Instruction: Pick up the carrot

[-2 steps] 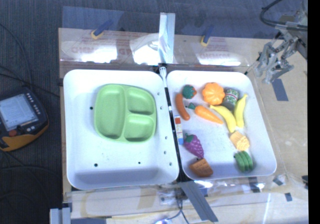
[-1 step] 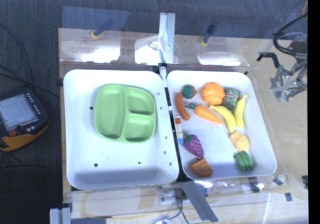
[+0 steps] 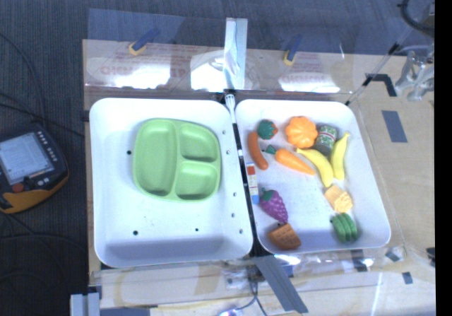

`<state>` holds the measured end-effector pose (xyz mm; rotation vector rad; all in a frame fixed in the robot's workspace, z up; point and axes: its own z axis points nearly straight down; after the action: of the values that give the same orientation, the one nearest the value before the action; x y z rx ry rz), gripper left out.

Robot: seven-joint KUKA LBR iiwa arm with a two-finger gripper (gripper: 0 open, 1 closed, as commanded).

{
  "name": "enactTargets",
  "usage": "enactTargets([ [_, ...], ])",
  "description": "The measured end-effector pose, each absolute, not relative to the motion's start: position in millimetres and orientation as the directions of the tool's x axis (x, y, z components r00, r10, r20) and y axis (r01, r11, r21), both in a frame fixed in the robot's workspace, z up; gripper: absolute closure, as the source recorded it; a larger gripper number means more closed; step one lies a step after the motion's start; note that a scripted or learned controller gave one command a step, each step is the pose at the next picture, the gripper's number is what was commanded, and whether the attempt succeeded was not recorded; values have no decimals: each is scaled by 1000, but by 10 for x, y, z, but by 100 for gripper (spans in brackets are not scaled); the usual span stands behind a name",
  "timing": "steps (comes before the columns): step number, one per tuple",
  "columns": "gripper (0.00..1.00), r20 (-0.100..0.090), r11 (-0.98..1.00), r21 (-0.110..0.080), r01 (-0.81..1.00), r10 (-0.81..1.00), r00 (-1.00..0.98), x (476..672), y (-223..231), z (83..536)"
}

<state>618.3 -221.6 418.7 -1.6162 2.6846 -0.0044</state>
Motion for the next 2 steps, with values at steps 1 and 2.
enactTargets([
  [1, 100, -3, 265, -1, -964, -964, -265, 5370, -2228, 3919],
  [2, 100, -4, -35, 1, -999, -999, 35, 4847, -2231, 3591],
])
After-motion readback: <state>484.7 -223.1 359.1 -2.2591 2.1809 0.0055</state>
